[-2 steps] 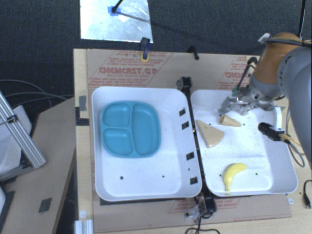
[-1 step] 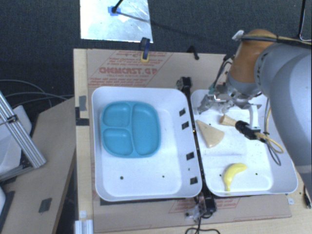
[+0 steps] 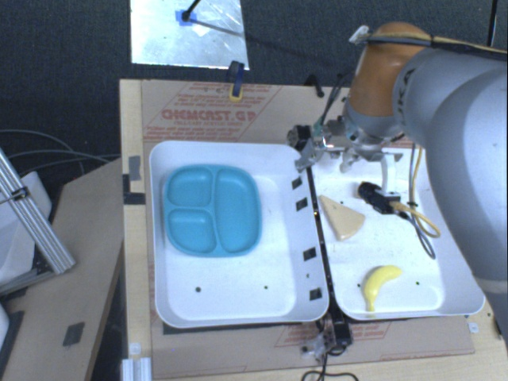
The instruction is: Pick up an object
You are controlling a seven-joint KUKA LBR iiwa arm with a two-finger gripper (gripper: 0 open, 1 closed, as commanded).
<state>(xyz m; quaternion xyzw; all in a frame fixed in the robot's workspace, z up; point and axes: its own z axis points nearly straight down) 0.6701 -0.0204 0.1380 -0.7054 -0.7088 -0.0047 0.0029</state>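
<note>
Beige wedge-shaped foam block (image 3: pixel 343 217) appears light, stiff, best gripped across flat sides; gripper (image 3: pixel 361 161) state cannot be determined.

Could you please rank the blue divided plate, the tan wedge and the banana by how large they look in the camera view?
1. Blue divided plate, clearly largest.
2. Tan wedge and banana look about alike; I would not rank them.

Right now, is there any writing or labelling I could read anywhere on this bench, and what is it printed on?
"CHEMCAST GP": red print, roughly as it reads, on the brown cardboard sheet behind the left white bin.
Fainter red lines around that print: too blurred to read.
Red print on the cardboard's front edge below the bins: too small to read.
</note>
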